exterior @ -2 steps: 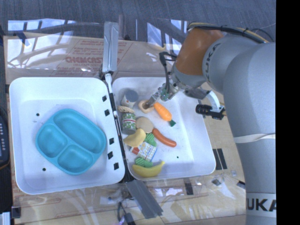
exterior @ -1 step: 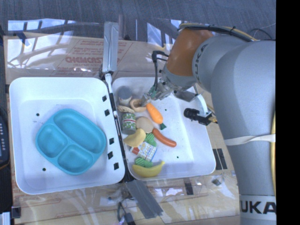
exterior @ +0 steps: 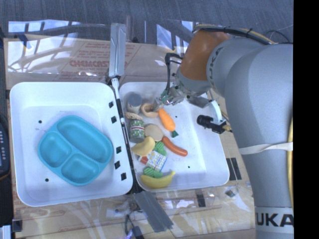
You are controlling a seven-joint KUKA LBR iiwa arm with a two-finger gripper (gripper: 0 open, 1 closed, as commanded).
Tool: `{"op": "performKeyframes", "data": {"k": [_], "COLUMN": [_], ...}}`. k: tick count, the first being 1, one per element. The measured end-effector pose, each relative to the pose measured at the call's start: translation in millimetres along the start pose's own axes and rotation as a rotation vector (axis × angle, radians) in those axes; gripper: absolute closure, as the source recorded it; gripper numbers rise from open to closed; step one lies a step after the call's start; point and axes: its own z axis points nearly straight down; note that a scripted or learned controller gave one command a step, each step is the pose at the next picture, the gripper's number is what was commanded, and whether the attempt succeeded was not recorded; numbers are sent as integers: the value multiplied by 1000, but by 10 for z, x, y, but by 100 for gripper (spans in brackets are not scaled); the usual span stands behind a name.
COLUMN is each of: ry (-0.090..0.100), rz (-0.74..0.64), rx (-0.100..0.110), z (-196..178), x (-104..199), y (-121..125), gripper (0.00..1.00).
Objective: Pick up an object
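Note:
The right bin [exterior: 209, 156] holds several toy foods along its left side. An orange carrot [exterior: 167, 119] lies near the middle, a red sausage [exterior: 175, 147] below it, a yellow banana [exterior: 157, 179] at the front. A small can [exterior: 136, 129], a grey cup [exterior: 134, 101] and a tan ring [exterior: 148, 109] sit at the left. My gripper [exterior: 166, 99] hangs low over the bin's back part, just above the carrot's top end and right of the ring. Nothing shows between its fingers.
The left bin [exterior: 30, 103] carries a blue divided plate [exterior: 75, 149]. A yellow wedge [exterior: 143, 147], a beige round piece [exterior: 154, 132] and a small printed carton [exterior: 156, 161] crowd the right bin's left side. The grey arm [exterior: 249, 83] covers the bench's right side.

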Motion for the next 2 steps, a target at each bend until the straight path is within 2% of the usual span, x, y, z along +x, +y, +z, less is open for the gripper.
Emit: {"op": "performKeyframes", "data": {"k": [1, 2], "ry": [-2, -2], "rz": [-30, -35], "rx": [-1, -2], "z": [-9, -115], "x": [-255, -247], "y": [-103, -90], "gripper": [100, 100]}}
